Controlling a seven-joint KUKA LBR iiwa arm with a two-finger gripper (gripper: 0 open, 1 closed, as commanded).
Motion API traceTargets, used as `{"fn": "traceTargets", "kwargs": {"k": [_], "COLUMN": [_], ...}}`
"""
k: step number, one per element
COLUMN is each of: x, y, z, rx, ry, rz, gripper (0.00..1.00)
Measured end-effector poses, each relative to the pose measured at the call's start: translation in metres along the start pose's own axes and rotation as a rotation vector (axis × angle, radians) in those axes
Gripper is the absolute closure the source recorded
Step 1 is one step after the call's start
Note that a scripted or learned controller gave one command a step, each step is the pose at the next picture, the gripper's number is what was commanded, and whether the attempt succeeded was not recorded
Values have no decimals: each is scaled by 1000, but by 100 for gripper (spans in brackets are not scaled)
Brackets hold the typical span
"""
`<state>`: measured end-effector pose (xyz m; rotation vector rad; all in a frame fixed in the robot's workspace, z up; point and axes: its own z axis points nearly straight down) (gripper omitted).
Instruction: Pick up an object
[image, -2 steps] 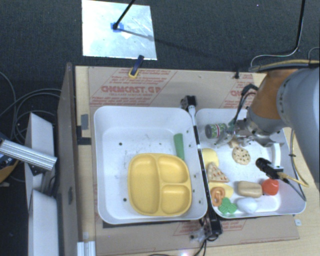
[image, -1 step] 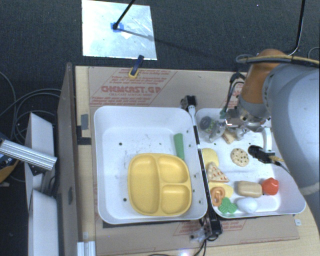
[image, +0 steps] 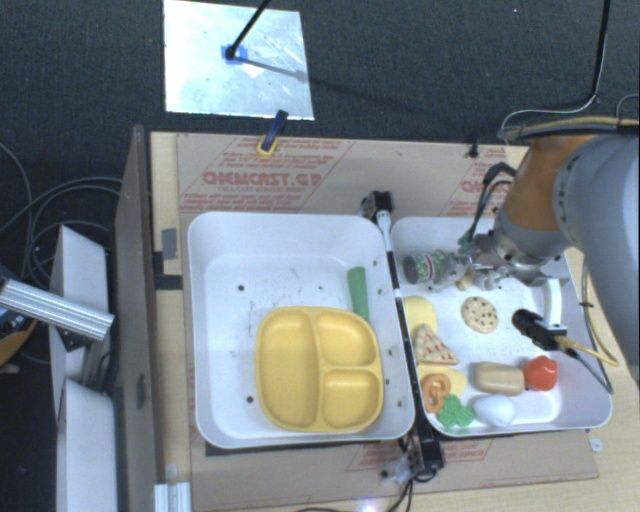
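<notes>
In right bin, round speckled cookie

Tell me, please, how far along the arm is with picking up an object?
Done: the gripper has reached into the right bin, near the can and cookie. In hand: nothing visibly held. Left: grasping and lifting; the cookie, pizza slice and tomato lie in the bin.

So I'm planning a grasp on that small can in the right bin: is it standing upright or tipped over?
Tipped over. The can lies on its side on the right bin's floor, its long side level, beside the gripper.
</notes>
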<state>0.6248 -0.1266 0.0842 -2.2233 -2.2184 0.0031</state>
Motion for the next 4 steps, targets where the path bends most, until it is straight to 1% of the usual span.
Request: {"fn": "traceTargets", "kwargs": {"k": [1,2,3,4], "x": [2,-19,-13,-13], "y": [-87,-84,-82,-81], "z": [1,-38,2,-11], "rx": [5,-5,-1,-6], "ry": [3,-1,1,1], "rz": [0,-2,-4,-3], "gripper": [0,0,0,100]}}
